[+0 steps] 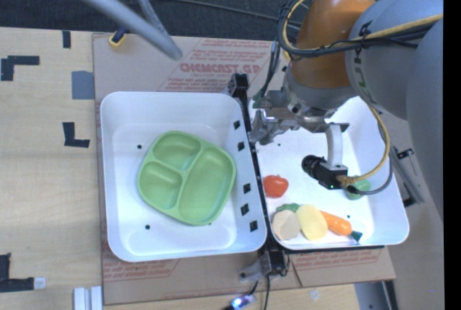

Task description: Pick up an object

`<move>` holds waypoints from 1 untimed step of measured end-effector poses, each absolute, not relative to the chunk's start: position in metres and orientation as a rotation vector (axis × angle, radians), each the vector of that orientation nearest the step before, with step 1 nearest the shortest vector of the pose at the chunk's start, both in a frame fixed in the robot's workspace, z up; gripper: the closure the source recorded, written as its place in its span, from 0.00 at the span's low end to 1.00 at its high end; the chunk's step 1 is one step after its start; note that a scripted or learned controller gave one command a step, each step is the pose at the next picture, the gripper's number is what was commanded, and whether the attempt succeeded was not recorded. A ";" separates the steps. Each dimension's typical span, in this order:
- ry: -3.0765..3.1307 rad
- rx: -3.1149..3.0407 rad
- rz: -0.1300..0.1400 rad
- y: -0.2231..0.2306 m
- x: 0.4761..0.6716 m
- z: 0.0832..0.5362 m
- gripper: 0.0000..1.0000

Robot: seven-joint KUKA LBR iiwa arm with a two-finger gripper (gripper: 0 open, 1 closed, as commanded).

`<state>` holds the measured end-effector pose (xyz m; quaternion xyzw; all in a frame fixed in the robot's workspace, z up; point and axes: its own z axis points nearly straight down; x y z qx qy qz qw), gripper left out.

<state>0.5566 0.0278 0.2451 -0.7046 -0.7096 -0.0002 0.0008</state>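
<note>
Toys of moulded plastic food lie in the right white bin [385, 226], at the lower right of the frame: a small red tomato [275, 186] near the divider, and below it a row of a beige potato-like piece [286, 224], a pale yellow lemon-shaped piece [312, 221] and an orange carrot with a green end [337, 223], the first three touching one another. Any of these could be the object to pick. I judge them light, stiff and hollow, with a smooth skin that may slip between fingers, but not fragile. The tomato stands apart from the others, so it seems the easiest; I would take it across its widest middle. The carrot should be taken across its short width. The gripper [277, 125] hangs over the upper left part of this bin, above the tomato, with nothing visible between its fingers; if they are spread or closed I cannot tell from here. In the left white bin [115, 157] rests a light green divided plastic plate [187, 176].
</note>
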 end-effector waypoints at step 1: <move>-2.226 -2.212 0.004 0.081 0.548 0.228 1.00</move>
